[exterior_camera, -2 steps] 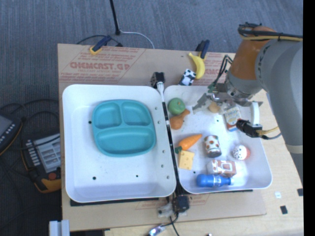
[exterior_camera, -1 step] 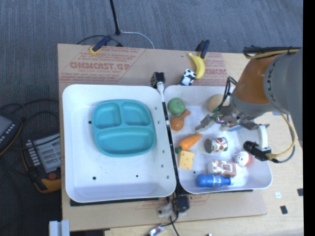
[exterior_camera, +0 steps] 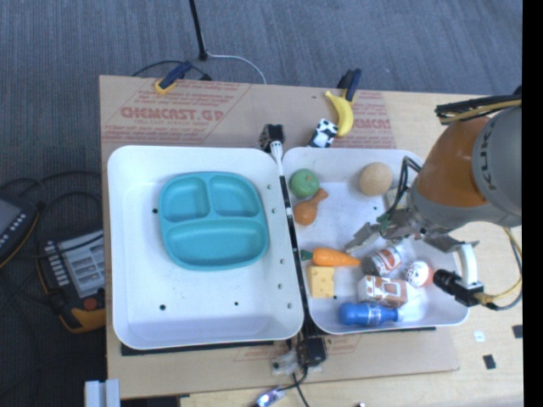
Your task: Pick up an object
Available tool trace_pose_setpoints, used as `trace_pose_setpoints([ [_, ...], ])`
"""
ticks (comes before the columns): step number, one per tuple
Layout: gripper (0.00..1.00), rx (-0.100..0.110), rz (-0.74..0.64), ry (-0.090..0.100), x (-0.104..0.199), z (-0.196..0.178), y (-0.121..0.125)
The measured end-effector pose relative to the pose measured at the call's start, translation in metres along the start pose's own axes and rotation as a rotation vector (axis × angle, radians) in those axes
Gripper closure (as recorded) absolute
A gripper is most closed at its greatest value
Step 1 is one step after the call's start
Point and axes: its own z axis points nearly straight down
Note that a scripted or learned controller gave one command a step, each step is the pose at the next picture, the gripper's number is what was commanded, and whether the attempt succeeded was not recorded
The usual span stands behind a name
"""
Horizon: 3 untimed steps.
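Note:
The right bin (exterior_camera: 441,316) holds several toy items. A green ball (exterior_camera: 304,182), a brown-orange drumstick (exterior_camera: 306,210) and a tan ball (exterior_camera: 374,178) lie towards the back. A carrot (exterior_camera: 335,258), a cheese cube (exterior_camera: 321,281), a red-and-white can (exterior_camera: 386,259), a small carton (exterior_camera: 383,290), a white dotted ball (exterior_camera: 416,273) and a blue bottle (exterior_camera: 367,315) lie towards the front. My gripper (exterior_camera: 380,230) hangs low in the middle of this bin, just above the can and right of the carrot. Nothing shows in its grasp.
The left bin (exterior_camera: 136,312) holds a teal divided plate (exterior_camera: 212,219). A banana (exterior_camera: 341,113) and a black-and-white toy (exterior_camera: 322,132) lie on the board behind the right bin. The arm's orange band (exterior_camera: 454,172) overhangs the bin's right side.

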Motion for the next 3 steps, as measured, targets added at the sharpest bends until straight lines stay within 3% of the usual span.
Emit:
trace_pose_setpoints([
  [1,0.00,-0.003,-0.144,-0.002,-0.032,-0.001,-0.055],
  [2,0.00,-0.009,-0.738,-0.011,-0.004,-0.002,-0.052],
  [3,0.00,-0.002,-0.745,-0.001,0.051,-0.001,-0.028],
])
